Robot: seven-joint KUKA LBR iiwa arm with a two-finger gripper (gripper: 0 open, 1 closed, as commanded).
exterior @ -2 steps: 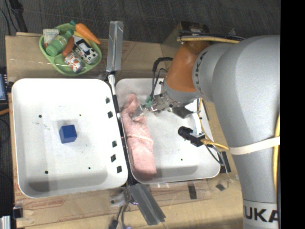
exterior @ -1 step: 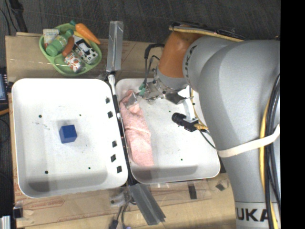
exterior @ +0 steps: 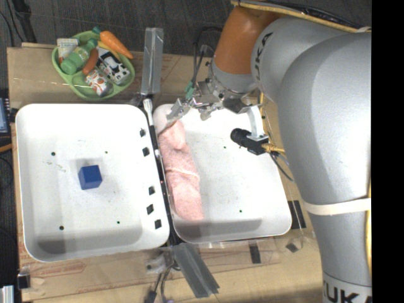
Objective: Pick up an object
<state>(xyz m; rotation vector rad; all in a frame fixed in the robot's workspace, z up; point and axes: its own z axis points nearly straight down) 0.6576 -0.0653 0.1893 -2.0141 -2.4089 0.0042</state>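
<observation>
A long pink cloth-like object point(exterior: 180, 172) lies along the left wall of the right bin point(exterior: 252, 188), with a pale end at its top. My gripper point(exterior: 183, 108) hangs over the top left corner of that bin, just above the pink object's upper end. A small blue cube point(exterior: 90, 176) rests in the left bin point(exterior: 63, 137), left of its middle. The arm's grey body and orange band cover the right bin's upper right part.
A green bowl point(exterior: 66, 74) holding toy food, including a carrot, stands on the bench beyond the left bin. A grey divider bar point(exterior: 151, 62) runs between the bins at the back. A black cable fitting point(exterior: 249, 141) hangs over the right bin.
</observation>
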